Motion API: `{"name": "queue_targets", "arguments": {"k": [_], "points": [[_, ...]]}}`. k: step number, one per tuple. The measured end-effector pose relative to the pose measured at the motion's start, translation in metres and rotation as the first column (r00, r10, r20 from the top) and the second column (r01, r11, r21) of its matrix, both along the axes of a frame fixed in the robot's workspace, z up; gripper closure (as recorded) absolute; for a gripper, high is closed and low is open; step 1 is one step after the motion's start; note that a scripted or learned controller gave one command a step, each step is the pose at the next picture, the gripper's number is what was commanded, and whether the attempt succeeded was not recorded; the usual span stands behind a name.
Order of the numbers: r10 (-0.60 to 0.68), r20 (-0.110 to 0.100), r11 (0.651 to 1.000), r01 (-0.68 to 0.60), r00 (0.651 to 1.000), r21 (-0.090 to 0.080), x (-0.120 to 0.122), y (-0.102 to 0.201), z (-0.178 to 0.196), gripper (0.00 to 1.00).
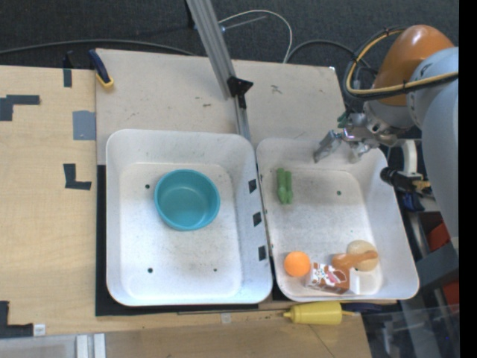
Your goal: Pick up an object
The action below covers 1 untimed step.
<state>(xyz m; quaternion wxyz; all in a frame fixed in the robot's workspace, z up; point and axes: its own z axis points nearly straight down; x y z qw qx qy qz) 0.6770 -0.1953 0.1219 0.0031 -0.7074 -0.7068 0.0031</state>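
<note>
My gripper (341,149) hangs over the far edge of the right bin (387,222), open, with nothing between its fingers. A small green object (284,186) lies near that bin's left wall, to the left of and a little nearer than the gripper. At the near end of the same bin sit an orange ball (297,263), a red-and-white packet (328,277), a tan rounded object (358,257) and a small white piece (367,281). A teal bowl (187,199) stands upright in the left bin (127,222).
A yellow bottle (317,313) lies on the bench just in front of the right bin. A slanted metal pole (216,36) rises from between the bins at the back. Cables loop behind the right bin.
</note>
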Motion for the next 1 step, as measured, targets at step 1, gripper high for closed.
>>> {"name": "queue_targets", "arguments": {"k": [1], "points": [[0.002,-0.002,1.0,-0.002,1.0,-0.001,-0.0004,0.0006,0.0074,1.0]]}}
